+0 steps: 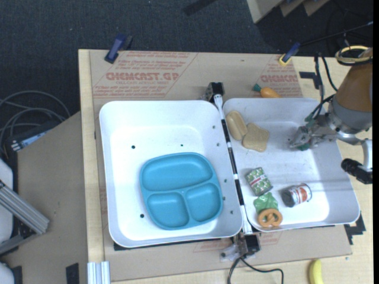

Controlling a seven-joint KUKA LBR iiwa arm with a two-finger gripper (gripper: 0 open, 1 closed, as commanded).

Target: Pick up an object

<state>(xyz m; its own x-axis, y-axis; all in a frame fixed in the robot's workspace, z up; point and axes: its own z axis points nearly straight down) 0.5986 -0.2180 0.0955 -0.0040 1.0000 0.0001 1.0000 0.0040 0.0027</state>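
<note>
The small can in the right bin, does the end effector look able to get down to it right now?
Probably yes. The can lies on open bin floor, apart from the green packet and pretzel, with the end effector nearby above it.

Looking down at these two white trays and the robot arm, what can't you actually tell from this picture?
- Gripper, camera view: small and blurred against the right bin; whether it holds anything is unclear.
- Small can: label too small to read.
- Green packet: print too small to read.
- Yellow object: cut off by the bottom edge.
- Arm: cut off by the right edge.
</note>
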